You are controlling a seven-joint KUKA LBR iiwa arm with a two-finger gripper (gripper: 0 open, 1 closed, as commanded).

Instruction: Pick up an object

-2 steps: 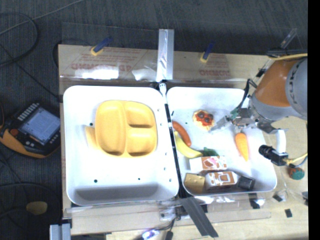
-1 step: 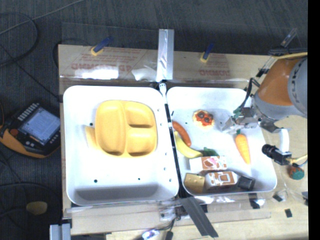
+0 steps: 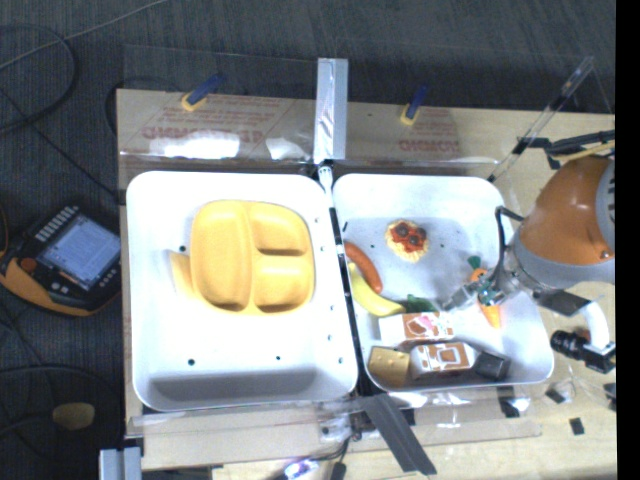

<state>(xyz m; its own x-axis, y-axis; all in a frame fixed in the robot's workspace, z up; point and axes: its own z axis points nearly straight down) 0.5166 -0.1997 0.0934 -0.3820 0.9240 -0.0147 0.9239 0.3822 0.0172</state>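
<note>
The end effector (image 3: 480,293) hangs low at the right side of the right bin (image 3: 455,190), just beside a small carrot (image 3: 490,314); whether it is apart or together, I cannot tell. A yellow tray (image 3: 250,255) lies in the left bin (image 3: 160,268).

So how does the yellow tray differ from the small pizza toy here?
The yellow tray lies in the left bin; the pizza toy lies in the right bin. The tray is far larger, squarish and has compartments; the pizza is small and round with red topping. Both lie flat, clear of the gripper.
</note>
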